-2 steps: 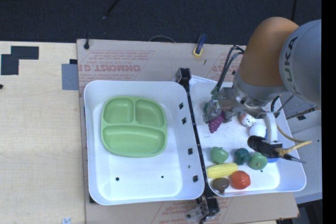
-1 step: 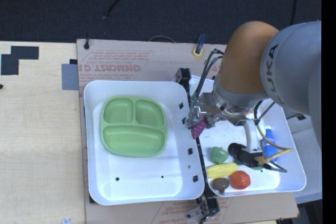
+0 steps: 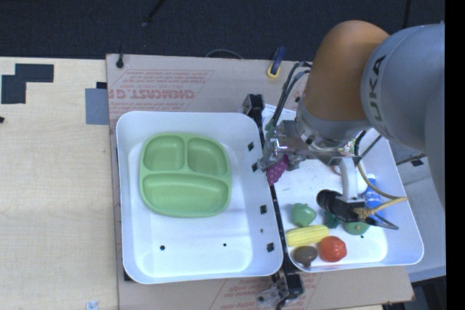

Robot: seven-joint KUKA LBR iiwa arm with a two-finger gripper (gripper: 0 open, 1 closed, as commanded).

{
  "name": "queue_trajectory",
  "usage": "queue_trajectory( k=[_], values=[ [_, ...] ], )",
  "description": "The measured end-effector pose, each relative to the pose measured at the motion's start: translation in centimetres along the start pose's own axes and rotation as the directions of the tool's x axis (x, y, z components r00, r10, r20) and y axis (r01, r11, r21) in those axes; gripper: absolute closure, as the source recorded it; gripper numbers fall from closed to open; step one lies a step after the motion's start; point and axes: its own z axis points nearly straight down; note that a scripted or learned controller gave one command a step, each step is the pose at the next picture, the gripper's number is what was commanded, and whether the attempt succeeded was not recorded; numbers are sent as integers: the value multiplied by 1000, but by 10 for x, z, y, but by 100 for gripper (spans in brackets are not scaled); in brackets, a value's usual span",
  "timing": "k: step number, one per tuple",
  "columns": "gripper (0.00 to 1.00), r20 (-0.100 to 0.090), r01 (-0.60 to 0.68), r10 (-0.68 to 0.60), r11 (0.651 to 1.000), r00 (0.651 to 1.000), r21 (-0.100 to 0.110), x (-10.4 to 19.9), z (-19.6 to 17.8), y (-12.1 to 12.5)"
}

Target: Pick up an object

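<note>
The arm (image 3: 410, 83), grey with its orange band (image 3: 347, 72), reaches in over the right bin (image 3: 398, 247) and hangs above that bin's left edge, about halfway along it. The claw (image 3: 278, 153) points down at the wall between the two bins. A small purple thing (image 3: 276, 172) sits right at its tip, touching it or just below it, close against the right bin's left edge. From this angle I cannot tell how wide the claw stands or whether it grips the purple thing.

The other things lie in the right bin's front half. A green lump (image 3: 304, 214) lies near the left edge, and an ear of corn (image 3: 306, 234) lies just in front of it. At the front left corner sits a brownish lump (image 3: 305, 255), with a red tomato (image 3: 333, 249) just beside it on the right. A second green piece (image 3: 356, 228) lies behind the tomato, toward the middle of the bin.

The left bin (image 3: 189, 254) holds a green divided plate (image 3: 185, 174), which lies flat in the back half, nearer the left edge. Both bins rest on a sheet of cardboard (image 3: 167, 87) with red print, and this lies on the pale bench (image 3: 51, 192).
</note>
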Motion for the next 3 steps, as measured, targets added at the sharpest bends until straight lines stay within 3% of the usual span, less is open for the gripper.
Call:
queue_trajectory(
  k=[1,2,3],
  values=[
    [100,1,-3,3,1000,1000,3,-14,11,-11],
    [100,0,-1,1,1000,1000,0,1,5,1],
    [100,0,-2,2,1000,1000,1,-4,-4,-4]
  ],
)
